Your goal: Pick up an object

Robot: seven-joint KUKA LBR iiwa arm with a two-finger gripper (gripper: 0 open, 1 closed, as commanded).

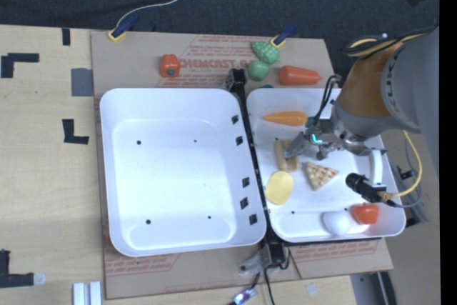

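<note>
Camera view, left to right, taking the right bin [371, 228] as landmark: the left bin [171, 168] sits touching its left wall. Beyond its far rim, on the cardboard, lie a tomato [169, 66], two green pieces [263, 58] and a red carrot [300, 75]. Inside it, near the left wall, a tan block [285, 156] stands above a yellow disc [279, 187]. The gripper [300, 146] reaches in at a slant over the block, likely lining up a grasp; whether its pincer is spread or pressed together I cannot tell. An orange carrot [285, 118] lies toward the far rim, long axis left-right. A waffle wedge [320, 174] lies mid-bin; a white egg [336, 222] and red piece [365, 213] rest by the near rim
</note>
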